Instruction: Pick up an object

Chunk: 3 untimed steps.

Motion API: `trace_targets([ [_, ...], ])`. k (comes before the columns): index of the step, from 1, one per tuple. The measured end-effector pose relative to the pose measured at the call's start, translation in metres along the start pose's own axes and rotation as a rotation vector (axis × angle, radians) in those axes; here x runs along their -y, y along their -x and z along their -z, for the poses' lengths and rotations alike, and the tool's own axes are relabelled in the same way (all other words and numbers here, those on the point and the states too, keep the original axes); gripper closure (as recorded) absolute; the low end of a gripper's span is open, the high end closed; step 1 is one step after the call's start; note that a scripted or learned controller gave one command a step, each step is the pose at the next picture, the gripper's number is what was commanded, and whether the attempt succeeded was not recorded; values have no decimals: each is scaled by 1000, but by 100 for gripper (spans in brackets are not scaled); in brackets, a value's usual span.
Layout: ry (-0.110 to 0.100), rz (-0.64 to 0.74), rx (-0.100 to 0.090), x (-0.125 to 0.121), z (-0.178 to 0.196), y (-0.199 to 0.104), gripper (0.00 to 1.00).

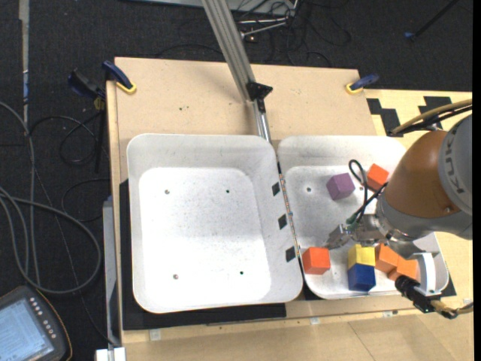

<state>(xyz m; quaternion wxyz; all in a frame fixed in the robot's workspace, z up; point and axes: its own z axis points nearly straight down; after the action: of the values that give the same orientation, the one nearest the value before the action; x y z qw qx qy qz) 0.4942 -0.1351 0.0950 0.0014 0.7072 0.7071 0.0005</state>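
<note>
**Arm low over the right bin, blocks clustered at its tip**

The arm [425, 183] reaches into the right bin [312, 177] from the right, its orange band above the wrist. The jaws [347, 233] sit low near the bin's front; whether they are apart or together cannot be told. Just below them lies a yellow block [361, 255], with a blue block [361, 277] touching it on the near side. An orange block [316, 259] rests to their left, by the bin's left wall. Another orange block [391, 261] lies right of the yellow one. A purple block [340, 186] and a further orange block [376, 175] sit toward the back. The left bin [143, 201] stands alongside on the bench [188, 96].
</note>
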Motion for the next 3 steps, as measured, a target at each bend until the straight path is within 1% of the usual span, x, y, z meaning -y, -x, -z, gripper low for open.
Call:
trace_targets([
  [1,3,0,1,-1,11,0,100],
  [2,3,4,0,-4,59,-9,100],
  [3,4,3,1,-8,102,-9,100],
])
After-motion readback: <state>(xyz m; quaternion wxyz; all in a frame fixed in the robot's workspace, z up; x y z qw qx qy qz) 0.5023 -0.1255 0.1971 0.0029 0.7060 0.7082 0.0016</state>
